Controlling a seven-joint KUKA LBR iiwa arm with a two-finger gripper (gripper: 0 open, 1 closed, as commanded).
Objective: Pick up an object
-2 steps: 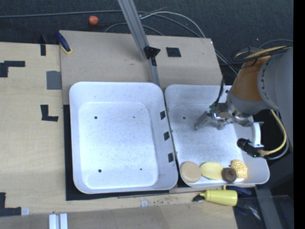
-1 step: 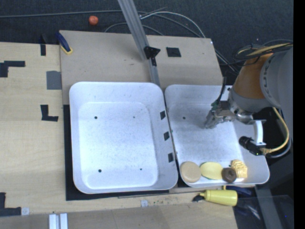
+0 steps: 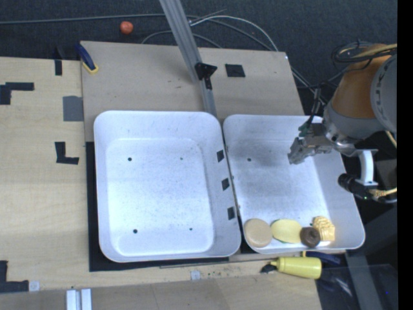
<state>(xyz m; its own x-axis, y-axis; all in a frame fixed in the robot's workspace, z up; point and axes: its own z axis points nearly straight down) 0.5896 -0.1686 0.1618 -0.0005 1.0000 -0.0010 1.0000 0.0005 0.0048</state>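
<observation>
1. Progress: the pick looks not yet made. The gripper [image 3: 298, 152] hangs over the upper middle of the right bin [image 3: 271, 173], and nothing shows between its fingers.

2. Fingers: they point down toward the bin floor, but at this size and slant I cannot tell whether they stand apart or together.

3. Where the candidates lie, taking the right bin as landmark: all are gathered along its near edge, well apart from the gripper. A tan disc [image 3: 257, 232] sits toward the near left corner, a pale yellow oval [image 3: 285, 230] lies just beside it, and next come a small dark round piece [image 3: 310, 237] and a yellow-orange lumpy item [image 3: 324, 228], the two touching or nearly so (which rests on which is unclear).

4. What is left, as I judge it: the gripper has to travel to the bin's near edge, descend on one item, close and lift, so essentially the whole task remains.

5. Other things: the left bin [image 3: 158, 186] lies alongside the right bin, and a yellow tool-like object [image 3: 298, 266] lies on the bench just outside the right bin's near rim.

6. Writing: no brand, label or legible text can be made out anywhere.
</observation>
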